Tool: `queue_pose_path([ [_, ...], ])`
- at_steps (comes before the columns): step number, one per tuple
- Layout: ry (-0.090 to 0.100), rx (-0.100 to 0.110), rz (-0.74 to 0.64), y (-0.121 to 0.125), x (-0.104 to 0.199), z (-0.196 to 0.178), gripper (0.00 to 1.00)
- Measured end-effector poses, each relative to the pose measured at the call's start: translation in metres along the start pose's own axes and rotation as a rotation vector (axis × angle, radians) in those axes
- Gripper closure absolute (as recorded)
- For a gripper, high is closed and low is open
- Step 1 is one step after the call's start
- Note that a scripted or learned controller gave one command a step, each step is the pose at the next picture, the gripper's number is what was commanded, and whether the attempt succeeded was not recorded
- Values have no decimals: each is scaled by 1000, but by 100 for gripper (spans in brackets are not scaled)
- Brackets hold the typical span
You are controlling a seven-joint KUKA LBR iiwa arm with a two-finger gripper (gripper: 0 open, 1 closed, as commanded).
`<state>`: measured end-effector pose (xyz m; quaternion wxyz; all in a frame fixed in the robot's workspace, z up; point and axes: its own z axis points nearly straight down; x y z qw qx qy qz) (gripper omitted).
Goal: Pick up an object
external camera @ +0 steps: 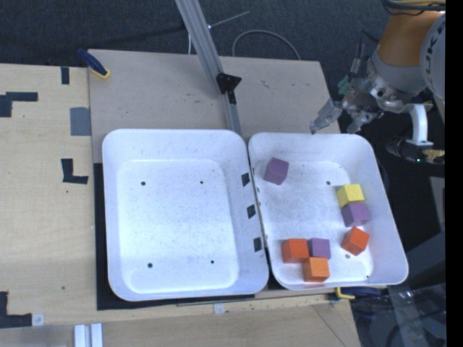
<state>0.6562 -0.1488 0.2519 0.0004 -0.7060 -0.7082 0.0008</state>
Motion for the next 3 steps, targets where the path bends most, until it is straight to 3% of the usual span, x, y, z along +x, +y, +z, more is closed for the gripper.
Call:
queue_pose_path([
  [1, -1, 0, 1, 0, 0, 0, 0],
  [3, 0, 4, 0, 1, 1, 88, 0],
])
